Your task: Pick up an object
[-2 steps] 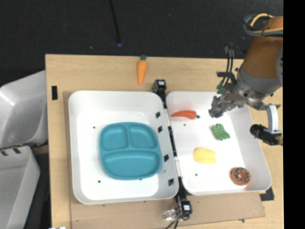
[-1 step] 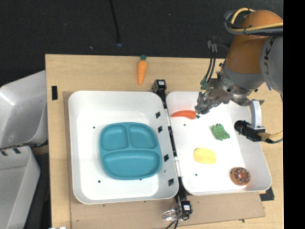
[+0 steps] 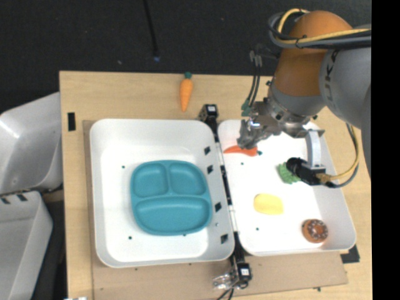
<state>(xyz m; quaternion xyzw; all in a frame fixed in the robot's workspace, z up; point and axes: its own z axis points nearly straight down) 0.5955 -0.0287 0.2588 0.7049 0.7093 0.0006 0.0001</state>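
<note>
A grey arm's gripper (image 3: 252,136) hangs low over the far left corner of the right bin (image 3: 334,233), directly above a flat orange-red piece (image 3: 239,149); whether its jaws are apart or together cannot be told. Four items lie in that bin: the orange-red piece, one green item (image 3: 286,173), one yellow lump (image 3: 268,204), one brown doughnut (image 3: 314,230). The left bin (image 3: 109,242) holds one teal divided plate (image 3: 169,197); one toy carrot (image 3: 185,91) rests on the bench (image 3: 125,86)

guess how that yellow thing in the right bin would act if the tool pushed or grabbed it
The yellow object looks rounded and smooth, so it might slip from a pinch. Its oval shape suggests that it could roll or skid across the right bin floor when nudged. It looks like a small toy food piece, probably light, though the picture cannot confirm this.
</note>
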